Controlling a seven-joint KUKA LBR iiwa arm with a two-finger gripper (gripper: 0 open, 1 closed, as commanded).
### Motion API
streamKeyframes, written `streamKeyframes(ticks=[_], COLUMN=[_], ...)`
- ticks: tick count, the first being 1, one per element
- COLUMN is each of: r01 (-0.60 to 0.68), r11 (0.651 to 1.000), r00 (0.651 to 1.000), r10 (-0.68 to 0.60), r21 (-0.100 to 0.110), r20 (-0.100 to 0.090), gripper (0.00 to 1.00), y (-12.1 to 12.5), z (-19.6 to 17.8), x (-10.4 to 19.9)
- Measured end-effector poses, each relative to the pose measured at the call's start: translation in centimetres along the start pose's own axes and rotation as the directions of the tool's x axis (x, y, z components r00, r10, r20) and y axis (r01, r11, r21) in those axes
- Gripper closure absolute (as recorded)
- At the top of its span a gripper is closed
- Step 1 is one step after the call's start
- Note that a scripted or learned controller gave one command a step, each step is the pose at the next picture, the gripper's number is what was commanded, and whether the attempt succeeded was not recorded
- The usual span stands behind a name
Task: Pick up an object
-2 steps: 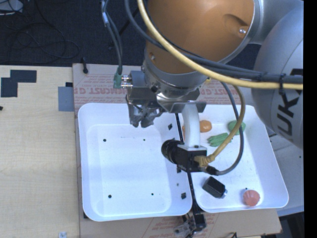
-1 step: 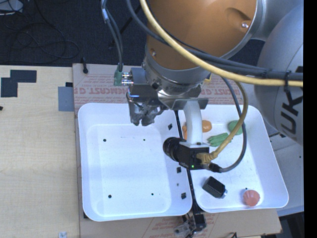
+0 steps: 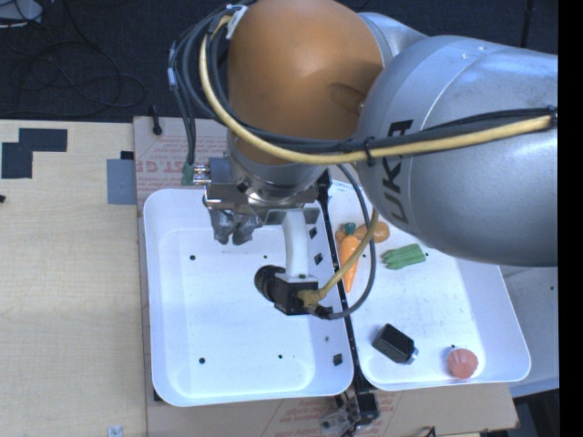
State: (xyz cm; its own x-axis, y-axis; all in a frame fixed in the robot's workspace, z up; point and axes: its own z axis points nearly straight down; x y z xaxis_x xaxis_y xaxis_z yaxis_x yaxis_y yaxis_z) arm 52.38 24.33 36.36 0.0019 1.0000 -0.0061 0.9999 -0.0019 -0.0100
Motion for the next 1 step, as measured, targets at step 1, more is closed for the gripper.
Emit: streamKeyframes(ticks=[1], r01=[0.001], r11=[1.0], r00=[1.0], r10=[-0.001], r21=[-0.005], r20=[-0.004], gripper=[1.0], y=[2.05], z=[3.8], x=[0.08])
